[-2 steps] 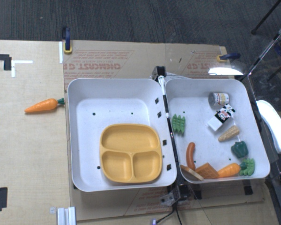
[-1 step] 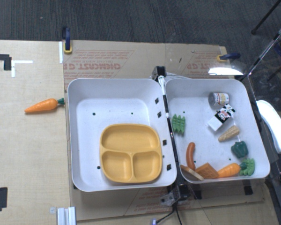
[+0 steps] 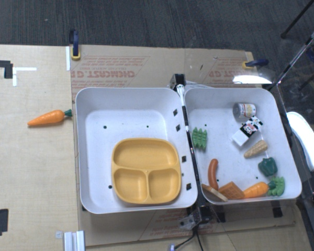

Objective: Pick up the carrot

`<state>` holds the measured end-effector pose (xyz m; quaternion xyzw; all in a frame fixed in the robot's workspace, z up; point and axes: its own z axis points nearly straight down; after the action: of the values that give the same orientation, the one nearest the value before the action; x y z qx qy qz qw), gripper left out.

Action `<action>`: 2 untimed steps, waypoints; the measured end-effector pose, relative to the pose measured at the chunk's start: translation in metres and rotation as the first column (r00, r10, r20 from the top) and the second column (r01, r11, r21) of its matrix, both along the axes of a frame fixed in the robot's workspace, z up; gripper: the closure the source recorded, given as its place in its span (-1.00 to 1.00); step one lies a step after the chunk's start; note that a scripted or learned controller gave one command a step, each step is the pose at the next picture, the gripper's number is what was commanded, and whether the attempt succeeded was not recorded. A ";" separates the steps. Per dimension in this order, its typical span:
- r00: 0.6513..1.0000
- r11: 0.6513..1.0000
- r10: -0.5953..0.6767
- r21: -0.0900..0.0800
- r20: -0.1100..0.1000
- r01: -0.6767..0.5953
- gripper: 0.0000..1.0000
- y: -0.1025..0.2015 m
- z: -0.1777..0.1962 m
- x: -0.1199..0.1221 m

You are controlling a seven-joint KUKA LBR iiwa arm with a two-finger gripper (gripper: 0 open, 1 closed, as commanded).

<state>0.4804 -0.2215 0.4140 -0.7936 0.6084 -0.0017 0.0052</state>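
Carrot (image 3: pixel 256 190) lies near the front edge of the right bin (image 3: pixel 225 101), between a green leafy piece (image 3: pixel 276 185) and a cracker (image 3: pixel 231 191). Another carrot (image 3: pixel 48 118) rests on the counter (image 3: pixel 26 171), left of the left bin (image 3: pixel 94 103), which holds a yellow plate (image 3: pixel 145 170).

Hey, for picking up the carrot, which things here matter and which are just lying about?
For the job:
carrot in the right bin
carrot on the bench

Lying about:
yellow plate
sausage
can
corn cob
green pepper
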 end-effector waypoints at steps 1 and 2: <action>1.000 1.000 0.000 0.000 0.000 0.000 -1.00 0.000 0.000 0.000; 1.000 1.000 0.000 0.000 0.000 0.000 -1.00 0.000 0.000 0.000</action>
<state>0.4803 -0.2215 0.4140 -0.7936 0.6084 -0.0016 0.0052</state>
